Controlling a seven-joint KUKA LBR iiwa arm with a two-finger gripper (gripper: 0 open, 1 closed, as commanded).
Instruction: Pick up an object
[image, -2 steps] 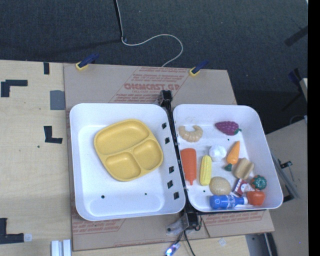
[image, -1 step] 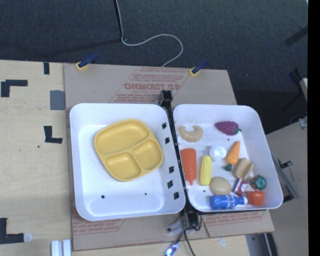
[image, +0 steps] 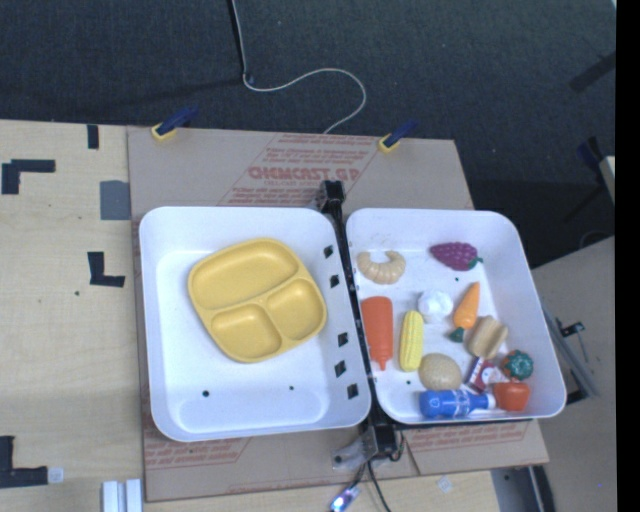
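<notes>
Red toy (image: 481, 376) partly behind blue bottle (image: 455, 403)

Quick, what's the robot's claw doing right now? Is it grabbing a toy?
Gripper: cannot be told from the camera view. The toys, like the corn and the grapes, lie loose in the right bin.

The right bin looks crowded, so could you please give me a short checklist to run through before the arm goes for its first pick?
1. Objects present in the right bin: ok, about a dozen toy foods.
2. Orange carrot free on its left side: ok, bare floor towards the divider.
3. Corn cob apart from the carrot: ok, small gap.
4. Blue bottle free: not ok, pressed among neighbours.
5. Yellow tray out of the way: ok, in the left bin.
</notes>
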